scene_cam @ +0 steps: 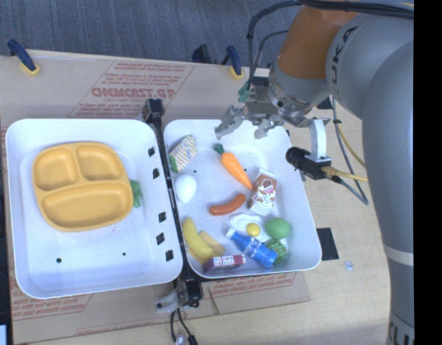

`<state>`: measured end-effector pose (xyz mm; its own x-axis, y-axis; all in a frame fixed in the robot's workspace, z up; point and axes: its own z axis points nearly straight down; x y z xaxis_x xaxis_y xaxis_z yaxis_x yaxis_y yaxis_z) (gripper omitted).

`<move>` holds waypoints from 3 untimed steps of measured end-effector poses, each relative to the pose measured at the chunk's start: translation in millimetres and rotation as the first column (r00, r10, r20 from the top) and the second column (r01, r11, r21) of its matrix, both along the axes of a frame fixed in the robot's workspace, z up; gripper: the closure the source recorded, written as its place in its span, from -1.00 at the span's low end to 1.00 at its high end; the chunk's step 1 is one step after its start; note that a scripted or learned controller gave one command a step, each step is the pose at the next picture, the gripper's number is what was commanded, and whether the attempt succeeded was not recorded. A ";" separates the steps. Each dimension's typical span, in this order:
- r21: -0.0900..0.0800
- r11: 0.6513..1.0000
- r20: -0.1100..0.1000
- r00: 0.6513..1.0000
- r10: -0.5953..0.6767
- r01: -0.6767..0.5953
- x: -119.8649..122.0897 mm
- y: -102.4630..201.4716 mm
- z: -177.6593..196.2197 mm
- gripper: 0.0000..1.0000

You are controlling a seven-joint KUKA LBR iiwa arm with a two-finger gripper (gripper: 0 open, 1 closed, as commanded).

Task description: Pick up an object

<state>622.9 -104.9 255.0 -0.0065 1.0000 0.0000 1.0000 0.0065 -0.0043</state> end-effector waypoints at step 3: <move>0.001 0.948 -0.001 0.948 0.319 -0.319 2.5 -35.6 -153.2 1.00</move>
